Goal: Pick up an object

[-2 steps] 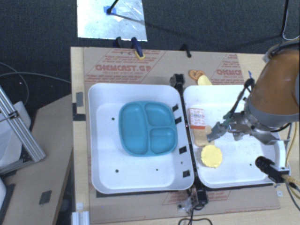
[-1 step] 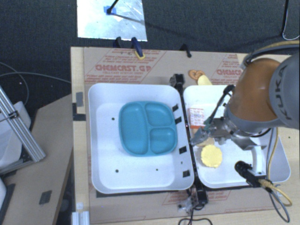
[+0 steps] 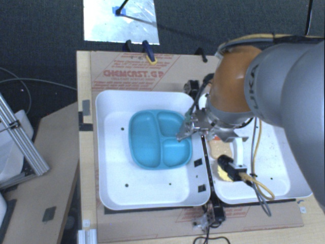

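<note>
Gripper [image 3: 187, 130] sits low at the right rim of the blue divided plate [image 3: 152, 139], about where the ridge between the plate's two smaller right-hand compartments meets the edge. Whether it is open or closed cannot be told from this slant, nor whether it touches the plate or has hold of anything. The plate lies flat, right side up, in the middle of the left bin [image 3: 109, 156], its one large compartment toward the left, with bare white floor all around it. The grey arm [image 3: 289, 80] with its orange band [image 3: 231, 80] reaches across the right bin [image 3: 284, 179]. In that bin, close to the wall it shares with the left one, a small yellow thing [image 3: 222, 175] shows, mostly hidden, and cannot be identified. Both bins rest on a cardboard sheet [image 3: 134, 70] with red lettering.
</note>
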Robot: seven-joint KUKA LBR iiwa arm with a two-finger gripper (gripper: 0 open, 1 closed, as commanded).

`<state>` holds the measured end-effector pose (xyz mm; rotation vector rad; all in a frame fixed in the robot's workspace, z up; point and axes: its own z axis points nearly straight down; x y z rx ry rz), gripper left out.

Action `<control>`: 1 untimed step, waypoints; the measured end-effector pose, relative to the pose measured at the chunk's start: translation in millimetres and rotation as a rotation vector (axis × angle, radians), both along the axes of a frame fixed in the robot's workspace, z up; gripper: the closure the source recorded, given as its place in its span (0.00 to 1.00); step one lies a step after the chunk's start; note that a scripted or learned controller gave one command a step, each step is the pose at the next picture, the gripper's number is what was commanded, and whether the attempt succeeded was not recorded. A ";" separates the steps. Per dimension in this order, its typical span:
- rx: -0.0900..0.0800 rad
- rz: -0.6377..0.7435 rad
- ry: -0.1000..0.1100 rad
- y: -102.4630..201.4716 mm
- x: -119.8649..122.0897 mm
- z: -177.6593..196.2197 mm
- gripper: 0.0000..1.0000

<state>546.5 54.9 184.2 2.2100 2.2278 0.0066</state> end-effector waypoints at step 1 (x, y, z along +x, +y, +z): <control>0.002 -0.002 -0.015 6.7 28.5 153.0 0.00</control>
